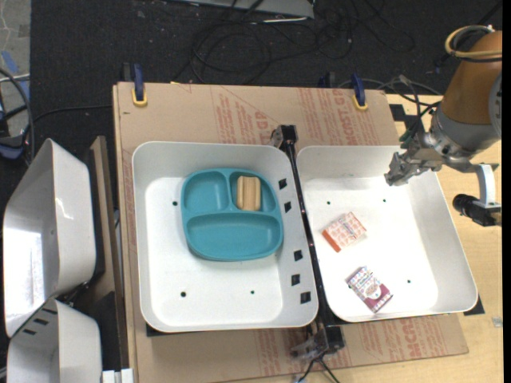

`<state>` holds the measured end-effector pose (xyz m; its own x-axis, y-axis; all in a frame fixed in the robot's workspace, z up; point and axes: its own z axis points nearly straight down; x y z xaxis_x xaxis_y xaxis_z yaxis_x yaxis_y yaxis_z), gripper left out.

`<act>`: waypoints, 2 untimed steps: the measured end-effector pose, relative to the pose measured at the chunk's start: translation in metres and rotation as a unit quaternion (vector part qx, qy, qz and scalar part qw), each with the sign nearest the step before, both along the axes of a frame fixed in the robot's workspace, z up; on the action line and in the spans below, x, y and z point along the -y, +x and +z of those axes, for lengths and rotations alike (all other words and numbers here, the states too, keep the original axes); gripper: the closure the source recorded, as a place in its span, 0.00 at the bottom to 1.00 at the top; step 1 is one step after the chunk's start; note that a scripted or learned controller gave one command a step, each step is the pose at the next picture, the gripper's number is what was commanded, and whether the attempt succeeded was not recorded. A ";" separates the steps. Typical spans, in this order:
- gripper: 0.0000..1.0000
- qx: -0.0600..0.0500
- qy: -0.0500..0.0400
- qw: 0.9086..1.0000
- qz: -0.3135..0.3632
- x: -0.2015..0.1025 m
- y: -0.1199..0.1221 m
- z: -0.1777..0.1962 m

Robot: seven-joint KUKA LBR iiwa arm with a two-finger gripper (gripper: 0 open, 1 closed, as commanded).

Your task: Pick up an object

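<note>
Teal tray (227, 242), tan block (249, 192), orange-white packet (344, 231), maroon-patterned packet (369, 288) — perhaps printed — white bins (156, 238).

I see the worktop (239, 110) as a brown board with red printed letters. Two shallow white bins lie directly on it, side by side and touching in the middle: the left bin (160, 238) and the right bin (431, 238). At the far edge, two clamps hold the board, one on the left (140, 86) and one on the right (358, 92).
</note>
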<state>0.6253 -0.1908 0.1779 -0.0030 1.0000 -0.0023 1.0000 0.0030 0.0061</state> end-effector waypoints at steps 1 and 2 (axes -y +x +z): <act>1.00 0.001 0.000 1.000 0.000 0.000 0.002 0.054; 1.00 -0.002 0.002 1.000 0.002 -0.051 -0.008 0.064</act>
<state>0.6169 -0.1400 0.2419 -0.0078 1.0000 0.0018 1.0000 0.0078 0.0013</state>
